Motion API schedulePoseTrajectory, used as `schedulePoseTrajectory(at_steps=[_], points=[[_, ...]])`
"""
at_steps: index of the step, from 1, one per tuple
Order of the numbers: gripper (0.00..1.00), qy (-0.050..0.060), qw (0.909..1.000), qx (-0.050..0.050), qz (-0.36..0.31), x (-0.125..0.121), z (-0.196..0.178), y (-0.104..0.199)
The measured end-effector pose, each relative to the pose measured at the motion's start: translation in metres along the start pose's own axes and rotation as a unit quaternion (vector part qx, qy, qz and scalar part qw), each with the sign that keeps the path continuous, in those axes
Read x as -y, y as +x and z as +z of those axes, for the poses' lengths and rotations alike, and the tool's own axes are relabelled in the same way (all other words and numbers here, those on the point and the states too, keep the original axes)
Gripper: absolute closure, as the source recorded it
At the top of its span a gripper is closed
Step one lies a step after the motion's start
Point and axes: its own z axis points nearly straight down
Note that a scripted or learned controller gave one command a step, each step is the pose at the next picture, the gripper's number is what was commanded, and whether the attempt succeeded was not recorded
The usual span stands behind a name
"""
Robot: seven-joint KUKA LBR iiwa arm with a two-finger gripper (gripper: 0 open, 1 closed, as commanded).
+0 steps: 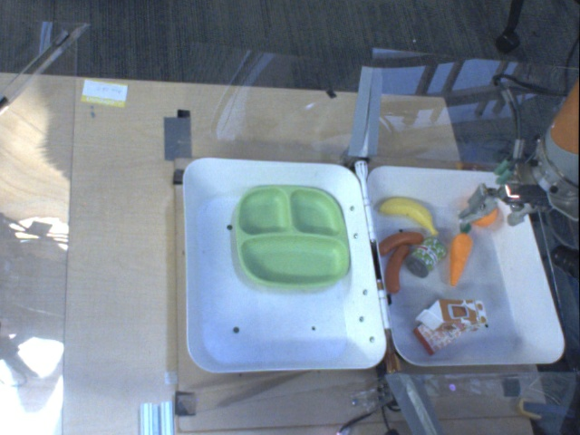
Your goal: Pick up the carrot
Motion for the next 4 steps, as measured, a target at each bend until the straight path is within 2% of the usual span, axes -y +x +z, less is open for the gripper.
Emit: schedulePoseTrajectory(at_steps=[1,2,3,4], points=[[0.00,0.000,0.9994,0.000,0.036,-0.064,0.131,-0.015],[0.00,-0.003,0.9996,0.001,0.028,-0.043,0.169,-0.037],[1.00,-0.007,0.9996,0.002,0.027,-0.046,0.156,-0.036],[1.00,-0.003,0.9931,0.001,-0.117,-0.072,0.061,0.025]])
